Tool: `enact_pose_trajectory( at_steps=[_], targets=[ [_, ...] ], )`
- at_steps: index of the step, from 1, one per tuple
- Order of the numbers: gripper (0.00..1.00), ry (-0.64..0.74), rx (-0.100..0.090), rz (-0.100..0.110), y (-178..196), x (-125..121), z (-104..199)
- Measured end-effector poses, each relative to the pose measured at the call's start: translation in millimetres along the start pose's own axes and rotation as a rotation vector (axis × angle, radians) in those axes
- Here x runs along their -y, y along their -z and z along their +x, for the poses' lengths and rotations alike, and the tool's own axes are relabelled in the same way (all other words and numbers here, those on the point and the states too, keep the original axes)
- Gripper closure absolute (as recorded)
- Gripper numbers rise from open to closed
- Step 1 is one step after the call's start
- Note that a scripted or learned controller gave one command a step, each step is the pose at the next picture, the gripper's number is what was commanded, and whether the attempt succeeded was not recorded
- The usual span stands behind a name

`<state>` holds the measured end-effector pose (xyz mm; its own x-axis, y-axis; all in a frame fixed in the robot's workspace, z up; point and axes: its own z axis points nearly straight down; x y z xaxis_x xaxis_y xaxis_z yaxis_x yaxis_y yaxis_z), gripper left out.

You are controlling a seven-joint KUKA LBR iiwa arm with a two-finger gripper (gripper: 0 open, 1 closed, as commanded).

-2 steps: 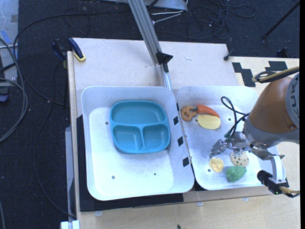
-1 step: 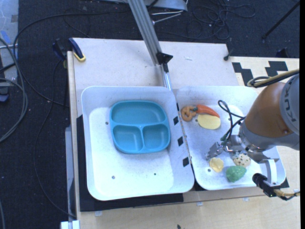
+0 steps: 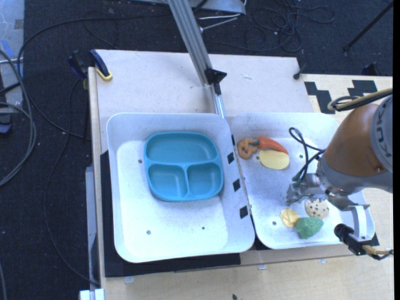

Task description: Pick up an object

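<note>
The right bin [image 3: 270,189] holds several toy foods. At its back lie a brown pretzel [image 3: 247,147], an orange carrot [image 3: 272,144] and a pale yellow oval piece [image 3: 275,160]. Near the front sit a speckled cookie [image 3: 317,209], a small yellow lump [image 3: 289,217] and a green broccoli-like piece [image 3: 308,227]. My gripper [image 3: 298,191] hangs low over the bin floor, just behind and left of the cookie and above the yellow lump. Its tips are too dark and small to read. Nothing is visibly held.
The left bin [image 3: 125,174] carries a blue divided tray [image 3: 184,166]. A slanted metal pole [image 3: 194,36] runs down to the ridge between the bins. The grey arm [image 3: 359,149] and its cables cover the right bin's right side.
</note>
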<state>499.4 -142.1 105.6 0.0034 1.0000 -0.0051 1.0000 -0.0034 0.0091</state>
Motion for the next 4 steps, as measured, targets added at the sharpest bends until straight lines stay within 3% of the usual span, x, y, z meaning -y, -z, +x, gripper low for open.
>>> enact_pose_trajectory(
  at_steps=[3, 4],
  targets=[
    [1.00, 0.007, -0.003, 0.002, 161.9, -16.0, 0.4],
    [1.00, 0.011, -0.007, 0.008, 165.9, -13.9, 53.4]
  ],
)
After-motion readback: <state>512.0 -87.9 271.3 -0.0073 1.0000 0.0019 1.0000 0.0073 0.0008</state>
